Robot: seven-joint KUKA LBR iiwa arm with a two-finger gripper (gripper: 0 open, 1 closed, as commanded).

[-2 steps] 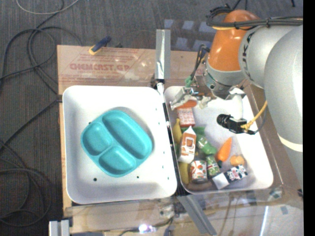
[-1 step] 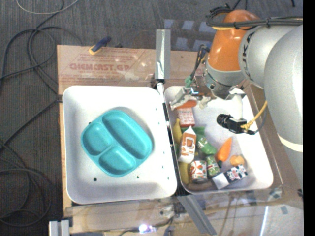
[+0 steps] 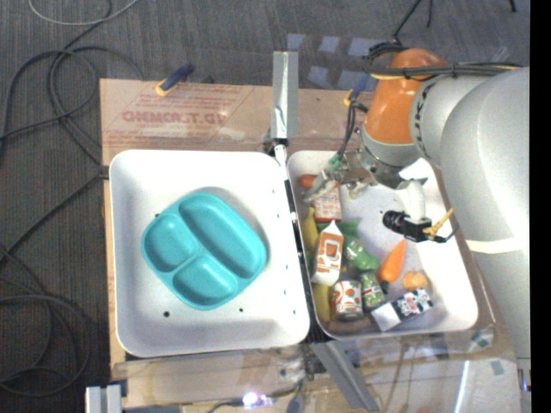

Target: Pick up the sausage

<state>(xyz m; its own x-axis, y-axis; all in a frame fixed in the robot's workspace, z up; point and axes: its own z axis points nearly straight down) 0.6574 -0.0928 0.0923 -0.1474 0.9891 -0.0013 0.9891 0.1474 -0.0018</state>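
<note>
White plastic forms the two shallow bins that sit side by side on a brown cardboard-covered surface (image 3: 198, 114). The left bin (image 3: 129, 188) holds a teal divided plate (image 3: 205, 248) lying near its middle, turned at a slant. The right bin (image 3: 448, 308) is crowded with small things.

The grey arm with its orange band (image 3: 398, 101) comes in from the right and bends down over the far part of the right bin. Its gripper (image 3: 340, 175) hangs low over the bin's far left corner; whether it is open or closed cannot be told, and nothing can be seen gripped in it.

A small reddish-brown piece (image 3: 307, 181), most likely the sausage, lies in that far left corner, close against the bin wall and just beside the gripper. I cannot tell whether the two touch.

Nearer the camera, a white and orange carton (image 3: 328, 252) stands beside a yellow banana (image 3: 307, 226) that runs along the left wall. An orange carrot (image 3: 393, 261) lies tilted near the middle, with a red and white can (image 3: 347, 299) and a small black and white box (image 3: 414, 304) at the near edge.

A blue clamp (image 3: 175, 77) grips the cardboard's far edge, and black cables (image 3: 60, 84) trail over the grey carpet.
</note>
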